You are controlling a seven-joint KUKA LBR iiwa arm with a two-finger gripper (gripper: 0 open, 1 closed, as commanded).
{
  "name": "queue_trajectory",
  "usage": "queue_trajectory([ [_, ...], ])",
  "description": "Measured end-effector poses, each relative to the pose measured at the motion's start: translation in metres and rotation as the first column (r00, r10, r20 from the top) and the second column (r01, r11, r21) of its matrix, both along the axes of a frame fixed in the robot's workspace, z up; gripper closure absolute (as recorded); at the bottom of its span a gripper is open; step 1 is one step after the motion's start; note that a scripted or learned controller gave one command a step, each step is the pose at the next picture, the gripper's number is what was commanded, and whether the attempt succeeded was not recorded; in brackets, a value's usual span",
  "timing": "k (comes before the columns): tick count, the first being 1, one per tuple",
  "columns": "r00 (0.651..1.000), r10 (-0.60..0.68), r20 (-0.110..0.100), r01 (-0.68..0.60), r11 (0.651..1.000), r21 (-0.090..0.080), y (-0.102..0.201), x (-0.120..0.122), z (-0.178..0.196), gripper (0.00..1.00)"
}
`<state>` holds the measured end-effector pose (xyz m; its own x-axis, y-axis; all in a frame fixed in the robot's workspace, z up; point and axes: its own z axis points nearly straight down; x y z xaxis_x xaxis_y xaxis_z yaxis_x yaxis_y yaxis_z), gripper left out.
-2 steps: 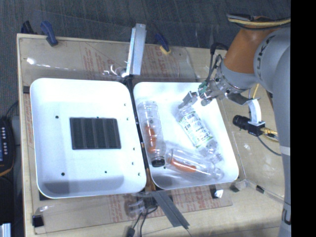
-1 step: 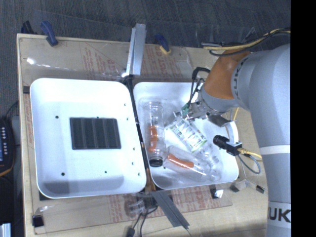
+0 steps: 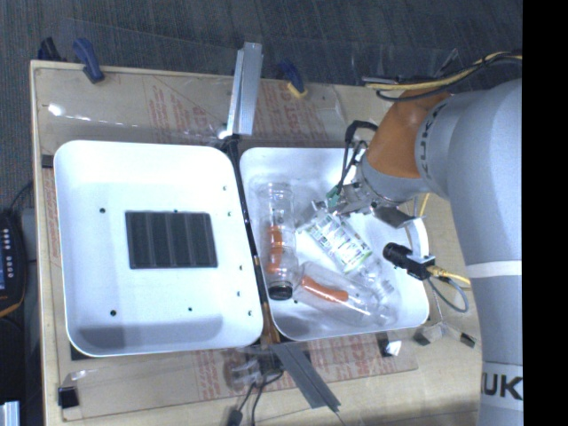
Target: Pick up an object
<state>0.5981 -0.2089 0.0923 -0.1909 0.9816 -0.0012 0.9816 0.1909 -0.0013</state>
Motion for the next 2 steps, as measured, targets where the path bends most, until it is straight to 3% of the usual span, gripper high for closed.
queue_trajectory([
  [1, 1.000, 0.005, 0.006, -0.005, 1.000, -0.005, -0.001, 0.003, 0.014, 1.00],
  [2, 1.000, -0.012, 0.000, 0.012, 1.000, 0.002, 0.048, 0.053, 0.102, 1.00],
])
